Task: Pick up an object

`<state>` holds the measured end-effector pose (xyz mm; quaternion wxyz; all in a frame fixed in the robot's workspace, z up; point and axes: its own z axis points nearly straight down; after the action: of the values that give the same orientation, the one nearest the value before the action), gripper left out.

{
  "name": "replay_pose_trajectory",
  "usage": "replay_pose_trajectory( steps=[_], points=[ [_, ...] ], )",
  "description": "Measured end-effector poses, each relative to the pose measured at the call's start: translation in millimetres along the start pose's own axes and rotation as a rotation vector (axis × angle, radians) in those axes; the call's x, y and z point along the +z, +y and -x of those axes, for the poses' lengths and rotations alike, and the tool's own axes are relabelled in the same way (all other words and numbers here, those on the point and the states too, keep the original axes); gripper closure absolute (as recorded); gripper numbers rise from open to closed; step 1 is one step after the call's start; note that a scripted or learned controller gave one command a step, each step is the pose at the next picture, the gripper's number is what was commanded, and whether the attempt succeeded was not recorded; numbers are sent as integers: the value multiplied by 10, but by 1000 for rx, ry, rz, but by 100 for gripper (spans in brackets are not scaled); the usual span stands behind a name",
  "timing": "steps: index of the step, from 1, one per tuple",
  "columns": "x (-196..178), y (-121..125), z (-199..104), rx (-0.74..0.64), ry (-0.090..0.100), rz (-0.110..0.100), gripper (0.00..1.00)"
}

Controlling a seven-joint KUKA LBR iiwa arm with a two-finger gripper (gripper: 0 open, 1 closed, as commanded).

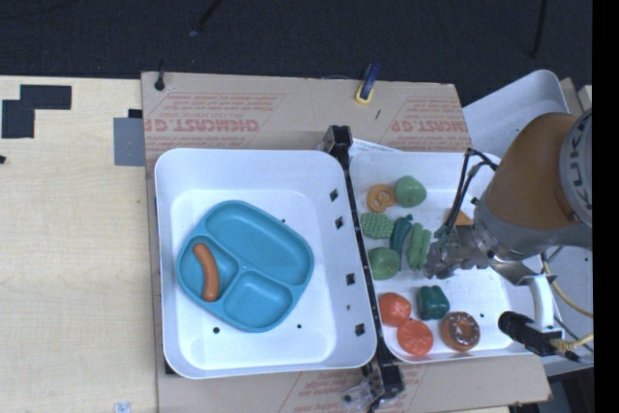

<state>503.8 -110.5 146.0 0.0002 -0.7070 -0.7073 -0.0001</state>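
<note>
Blue tray [253,258], orange sausage [206,270], seemingly green toys [399,237].

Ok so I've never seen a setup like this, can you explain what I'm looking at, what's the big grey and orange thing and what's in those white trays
One camera above a bench looks down at a slant. The grey and orange thing is a robot arm reaching in from the right; its hand hangs low over the right white bin. I cannot tell whether it holds anything. That bin contains toy food: several green pieces, two red-orange ones, a brown donut, a dark green piece and a small orange ring. The left white bin holds a blue divided plate with an orange sausage in its left compartment. The arm's job is picking up an object.
</note>
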Motion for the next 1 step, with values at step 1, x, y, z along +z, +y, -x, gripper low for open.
replay_pose_trajectory(
  steps=[1],
  points=[
    [-419,1,30,0,0,1,100]
  ],
)
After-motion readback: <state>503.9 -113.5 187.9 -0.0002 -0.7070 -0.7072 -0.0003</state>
